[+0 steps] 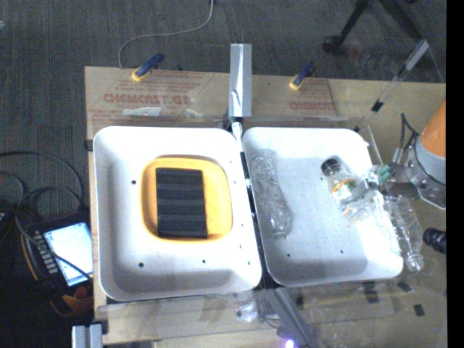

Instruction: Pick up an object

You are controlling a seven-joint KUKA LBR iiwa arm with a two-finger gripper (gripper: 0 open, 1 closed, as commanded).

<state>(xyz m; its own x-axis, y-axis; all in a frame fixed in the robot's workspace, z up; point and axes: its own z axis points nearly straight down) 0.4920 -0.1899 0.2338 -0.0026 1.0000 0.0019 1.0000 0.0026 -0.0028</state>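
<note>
A clear plastic bottle with a black cap [342, 183] lies tilted in the right bin [312, 256], near its right wall. My gripper [386, 182] reaches in from the right and sits at this bottle's lower end, close against it. A second clear bottle [270, 193] lies along the right bin's left wall. A third clear bottle [404, 232] rests over the bin's right rim, just below the gripper. In the left bin [116, 267] lies a yellow block with a black ribbed top [185, 200].
The arm's orange band [448, 133] shows at the right edge. Two blue and yellow clamps [148, 66] [301, 74] hold the brown board behind the bins. A metal bar [239, 85] stands at the divide between the bins.
</note>
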